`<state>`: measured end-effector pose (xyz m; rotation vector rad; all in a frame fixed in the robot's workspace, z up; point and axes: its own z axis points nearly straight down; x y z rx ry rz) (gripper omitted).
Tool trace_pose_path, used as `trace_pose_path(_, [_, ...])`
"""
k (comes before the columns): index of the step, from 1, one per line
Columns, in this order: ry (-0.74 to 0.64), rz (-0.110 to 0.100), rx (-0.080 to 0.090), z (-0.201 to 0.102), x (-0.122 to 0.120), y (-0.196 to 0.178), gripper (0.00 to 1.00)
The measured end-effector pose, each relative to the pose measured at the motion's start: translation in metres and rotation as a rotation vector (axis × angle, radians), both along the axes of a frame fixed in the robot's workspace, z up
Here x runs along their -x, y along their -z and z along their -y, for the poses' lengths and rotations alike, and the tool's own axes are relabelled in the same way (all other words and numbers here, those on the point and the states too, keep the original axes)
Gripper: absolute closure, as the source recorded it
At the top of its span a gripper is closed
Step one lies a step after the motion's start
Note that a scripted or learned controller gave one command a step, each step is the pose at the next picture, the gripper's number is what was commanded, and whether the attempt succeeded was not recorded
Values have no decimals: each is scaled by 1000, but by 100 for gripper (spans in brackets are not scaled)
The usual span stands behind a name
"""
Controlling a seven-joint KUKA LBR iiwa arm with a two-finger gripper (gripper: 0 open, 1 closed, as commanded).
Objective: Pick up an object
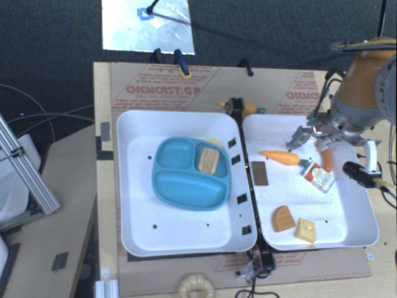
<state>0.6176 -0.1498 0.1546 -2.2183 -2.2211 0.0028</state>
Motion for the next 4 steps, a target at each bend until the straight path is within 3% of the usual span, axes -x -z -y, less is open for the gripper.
trace_pose_path(1, [1,2,1,6,-1,43,0])
trace_pose_path(2, [0,20,-2,4,-8,63,0])
trace_pose_path(3, [-3,31,2,4,-11,48,100])
trace_pose_path(4, [-3,10,2,0,-7,-15,100])
